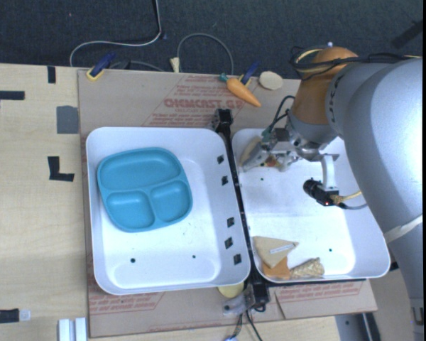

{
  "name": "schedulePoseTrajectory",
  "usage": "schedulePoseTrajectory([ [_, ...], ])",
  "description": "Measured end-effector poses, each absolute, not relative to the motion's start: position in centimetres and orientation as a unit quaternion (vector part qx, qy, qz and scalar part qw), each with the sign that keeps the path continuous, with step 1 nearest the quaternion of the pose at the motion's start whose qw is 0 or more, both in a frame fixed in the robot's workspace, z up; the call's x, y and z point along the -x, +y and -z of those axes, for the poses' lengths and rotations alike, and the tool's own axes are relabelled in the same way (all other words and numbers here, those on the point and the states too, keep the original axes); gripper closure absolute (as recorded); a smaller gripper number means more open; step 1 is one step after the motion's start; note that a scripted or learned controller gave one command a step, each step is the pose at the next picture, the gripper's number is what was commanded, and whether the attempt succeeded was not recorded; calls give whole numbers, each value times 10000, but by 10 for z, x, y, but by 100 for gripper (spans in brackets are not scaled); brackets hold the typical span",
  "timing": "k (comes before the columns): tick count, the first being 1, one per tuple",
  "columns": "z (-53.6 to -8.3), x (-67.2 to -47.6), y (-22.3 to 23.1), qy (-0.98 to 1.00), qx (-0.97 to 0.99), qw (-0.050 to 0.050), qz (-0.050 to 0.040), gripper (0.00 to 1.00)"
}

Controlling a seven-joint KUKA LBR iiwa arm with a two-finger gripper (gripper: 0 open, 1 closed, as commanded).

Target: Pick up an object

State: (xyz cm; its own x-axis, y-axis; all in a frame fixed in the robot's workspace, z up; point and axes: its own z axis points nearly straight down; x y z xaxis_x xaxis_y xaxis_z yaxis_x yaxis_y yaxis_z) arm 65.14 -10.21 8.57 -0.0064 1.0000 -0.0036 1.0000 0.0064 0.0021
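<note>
Gripper (259,155) down in the right bin (341,219), at about 11 o'clock of its floor, close to the divider between the bins. Fingers hidden in metal glare and a brownish patch; open or closed: cannot tell. Nothing seen held between them.

Arm (369,119) entering from 3 o'clock, orange band (316,94) above the wrist at about 1 o'clock of the gripper. Black cable fitting (321,190) hanging just below the wrist, over the bin floor.

Candidate objects in right bin: pale wedge-shaped piece (273,247) at about 7 o'clock of the bin, touching an orange-brown piece (275,267) beneath it; grainy tan piece (307,267) just beside these, toward 6 o'clock. All well apart from the gripper.

Left bin (113,261): blue three-compartment plate (145,188) lying flat, toward 10 o'clock of the bin.

Outside bins, on the cardboard sheet (192,105): toy carrot (243,92) at 12 o'clock of the divider, small beige round object (271,81) just beside it toward 2 o'clock. Yellowish object (231,288) partly hidden under the left bin's rim at 6 o'clock.
</note>
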Motion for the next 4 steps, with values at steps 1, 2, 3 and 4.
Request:
schedulePoseTrajectory([
  [1,-85,-667,-114,7088,-7054,-51,42,0],
  [2,-85,-667,-96,7075,-7067,18,18,0],
  [3,-86,-669,-126,7073,-7069,-4,-2,0],
  [4,-86,-638,-96,7078,-7064,15,1,0],
])
